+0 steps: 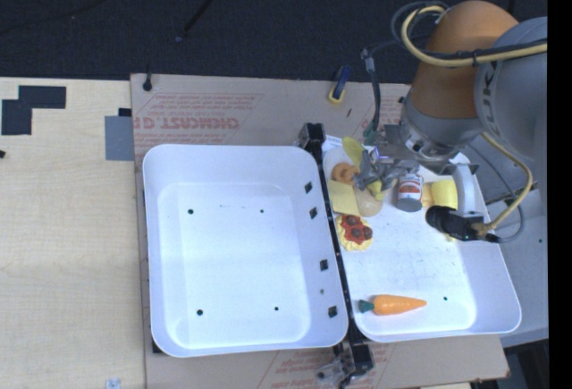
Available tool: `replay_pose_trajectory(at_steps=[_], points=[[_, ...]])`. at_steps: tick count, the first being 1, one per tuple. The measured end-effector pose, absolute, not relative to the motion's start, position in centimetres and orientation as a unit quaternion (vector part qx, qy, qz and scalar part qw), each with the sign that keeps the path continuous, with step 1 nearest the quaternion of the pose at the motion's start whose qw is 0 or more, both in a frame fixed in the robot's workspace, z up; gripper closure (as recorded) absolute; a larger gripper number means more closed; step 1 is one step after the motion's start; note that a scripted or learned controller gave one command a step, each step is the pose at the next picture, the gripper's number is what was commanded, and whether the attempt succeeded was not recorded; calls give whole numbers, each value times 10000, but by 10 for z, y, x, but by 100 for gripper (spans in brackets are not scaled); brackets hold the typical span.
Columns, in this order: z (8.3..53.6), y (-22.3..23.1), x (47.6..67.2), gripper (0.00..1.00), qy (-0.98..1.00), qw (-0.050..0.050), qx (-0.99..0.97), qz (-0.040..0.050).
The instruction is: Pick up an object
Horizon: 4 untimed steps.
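My gripper [375, 179] reaches down into the back of the right bin [483, 311], among a cluster of small items. Right under its tip lies a pale beige piece [367, 203] on a yellow flat item [342, 197]. An orange round piece [342, 172] sits just left of the tip. A small can with a red label [409, 191] and a yellow block [444, 194] lie to the right of it. A red and yellow toy [356, 232] lies a little nearer the front. An orange carrot [397, 305] rests alone near the front edge. The fingertips are hidden among the items.
The left bin [161, 199] stands beside the right one, their rims meeting at a black divider [327, 235]. A blue and yellow clip [339, 85] lies on the cardboard behind the bins. The arm's orange band [460, 56] looms over the right bin's back corner.
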<state>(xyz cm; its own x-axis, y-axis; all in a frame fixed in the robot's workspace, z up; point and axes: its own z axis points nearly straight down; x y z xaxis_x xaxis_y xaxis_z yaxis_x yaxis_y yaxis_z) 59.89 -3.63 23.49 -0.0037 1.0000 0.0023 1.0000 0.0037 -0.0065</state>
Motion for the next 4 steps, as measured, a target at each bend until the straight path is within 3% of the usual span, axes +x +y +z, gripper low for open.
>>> replay_pose_trajectory(at_steps=[1, 2, 3, 4], points=[[243, -18, 554, 100, -7081, 24, -7061, 17], [215, -44, 518, 100, -7059, 30, -7083, 30], [215, 32, 531, 100, -7096, 25, -7046, 3], [271, 90, 561, 100, -7095, -2, -7047, -20]])
